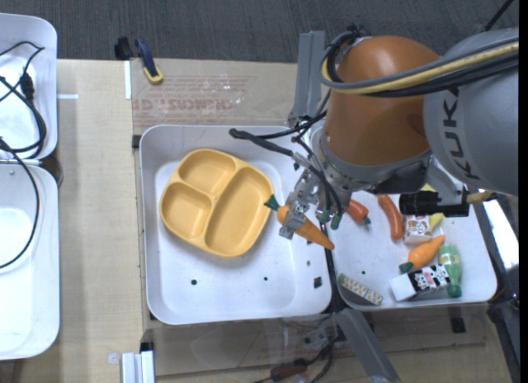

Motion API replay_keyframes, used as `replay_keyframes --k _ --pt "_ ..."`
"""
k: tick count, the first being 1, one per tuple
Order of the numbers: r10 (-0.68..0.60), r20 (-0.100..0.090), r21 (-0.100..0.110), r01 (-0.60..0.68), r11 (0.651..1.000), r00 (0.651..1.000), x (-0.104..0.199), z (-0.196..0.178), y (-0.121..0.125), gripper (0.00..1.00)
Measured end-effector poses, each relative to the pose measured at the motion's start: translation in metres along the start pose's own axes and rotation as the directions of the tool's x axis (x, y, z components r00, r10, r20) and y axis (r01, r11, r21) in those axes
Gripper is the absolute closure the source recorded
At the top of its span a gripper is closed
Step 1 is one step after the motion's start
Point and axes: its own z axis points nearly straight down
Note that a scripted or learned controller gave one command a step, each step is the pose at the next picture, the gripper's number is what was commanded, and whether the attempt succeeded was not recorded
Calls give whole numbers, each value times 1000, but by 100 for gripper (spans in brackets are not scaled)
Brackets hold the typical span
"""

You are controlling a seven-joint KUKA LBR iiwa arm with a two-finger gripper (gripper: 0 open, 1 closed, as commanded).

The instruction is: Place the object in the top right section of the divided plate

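Nearest us, along the front edge of the tabletop, the right bin (487,282) carries a clutter of small toy foods: a white bottle (422,281), a green one (450,264), a second carrot (425,250) and a sausage (391,216), all heaped toward its front right corner, presumably as the stock to draw from. At the seam between the two bins our pincer (299,212) hangs over a toy carrot (307,229), which lies tilted across the left bin's (157,233) right wall. We cannot tell whether the fingers are apart or closed, nor whether the carrot is truly gripped; it sits right under the metal and may simply be lying there. Just beyond, touching distance from the carrot's leafy end, rests the yellow divided plate (216,200), turned at an angle in the left bin. We judge the carrot is not yet delivered: it sits outside the plate's rim, beside its right edge, so a lift and a short carry toward the far right section remain.
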Motion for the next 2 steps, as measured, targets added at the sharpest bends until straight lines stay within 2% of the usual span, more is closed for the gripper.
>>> replay_keyframes --k 1,2 --pt "16 -1 1 -16 1000 1000 -45 3 88 100" --pt "52 1 0 -52 999 999 -53 27 145 100"
